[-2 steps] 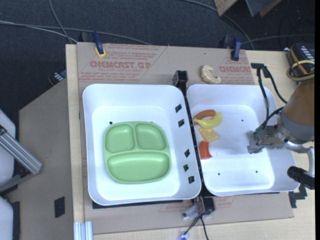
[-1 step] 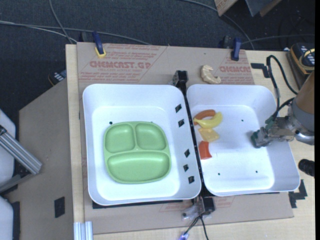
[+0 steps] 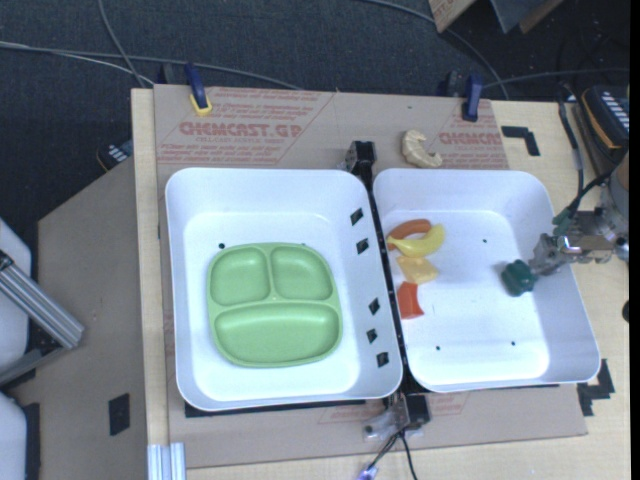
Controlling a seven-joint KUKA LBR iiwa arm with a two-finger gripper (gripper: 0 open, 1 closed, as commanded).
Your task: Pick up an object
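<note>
Hugging the right bin's (image 3: 480,193) right wall, the gripper (image 3: 548,256) touches a green object (image 3: 518,278) — grip unclear — open floor between it and the toys (image 3: 415,253).

We record two white bins (image 3: 190,268), a pale green divided plate (image 3: 273,304), orange, yellow and red pieces (image 3: 413,265), a dark green object (image 3: 518,278), and a tan bench (image 3: 250,118) bearing faded red lettering and blue clamps (image 3: 199,90).
</note>
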